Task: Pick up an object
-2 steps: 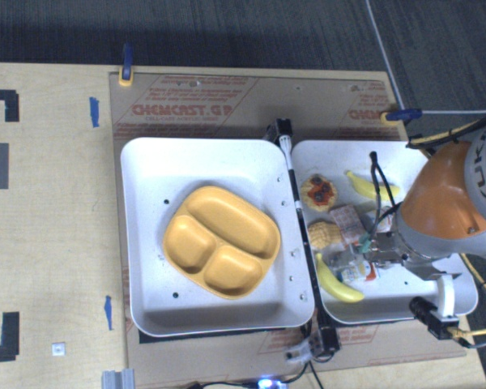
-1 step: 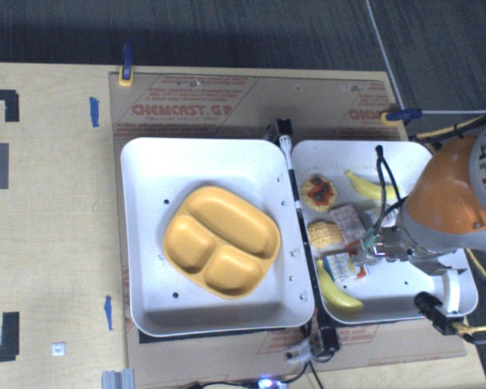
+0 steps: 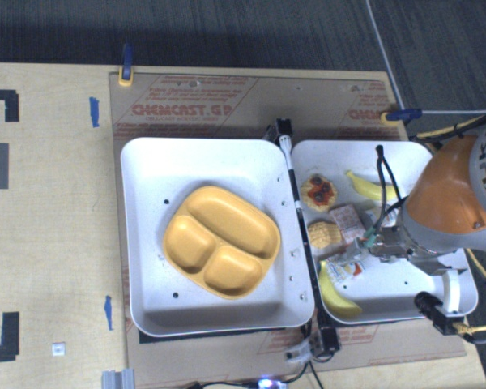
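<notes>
The right bin [image 3: 405,298] holds several small items. A red-topped round pastry [image 3: 319,191] lies near its far left, with a yellow banana [image 3: 363,185] to the right of it. Below them are a corn-coloured piece [image 3: 324,234] and a pinkish wrapped block [image 3: 345,216]. A second banana [image 3: 334,292] lies along the near left wall, and a small white and red item [image 3: 346,269] sits just above it. My gripper [image 3: 378,242] hangs low over the middle of this bin, just right of the wrapped block; the wrist hides its tips.
The left bin [image 3: 146,217] holds a yellow divided plate [image 3: 219,239]. A black divider [image 3: 296,209] runs between the bins. The arm's orange band [image 3: 447,194] and grey wrist cover the right bin's right half. Cables [image 3: 385,181] trail over the bin.
</notes>
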Available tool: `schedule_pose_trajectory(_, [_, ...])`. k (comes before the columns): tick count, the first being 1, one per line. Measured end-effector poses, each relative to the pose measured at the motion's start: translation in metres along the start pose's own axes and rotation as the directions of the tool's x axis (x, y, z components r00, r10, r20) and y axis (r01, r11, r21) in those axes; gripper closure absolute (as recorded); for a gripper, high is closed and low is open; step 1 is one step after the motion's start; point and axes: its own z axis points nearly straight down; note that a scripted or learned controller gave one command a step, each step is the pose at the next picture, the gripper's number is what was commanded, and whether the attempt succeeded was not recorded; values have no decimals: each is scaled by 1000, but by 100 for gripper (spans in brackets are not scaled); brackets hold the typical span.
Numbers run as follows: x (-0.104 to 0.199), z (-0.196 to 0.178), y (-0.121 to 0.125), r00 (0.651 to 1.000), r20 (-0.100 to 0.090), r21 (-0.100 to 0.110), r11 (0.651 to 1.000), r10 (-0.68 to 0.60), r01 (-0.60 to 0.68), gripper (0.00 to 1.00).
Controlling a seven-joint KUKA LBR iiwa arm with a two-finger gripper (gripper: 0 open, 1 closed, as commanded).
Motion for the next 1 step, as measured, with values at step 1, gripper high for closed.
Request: schedule_pose_trajectory(1, [15,11,-2,1000,-5,6,1000,-2,2,0])
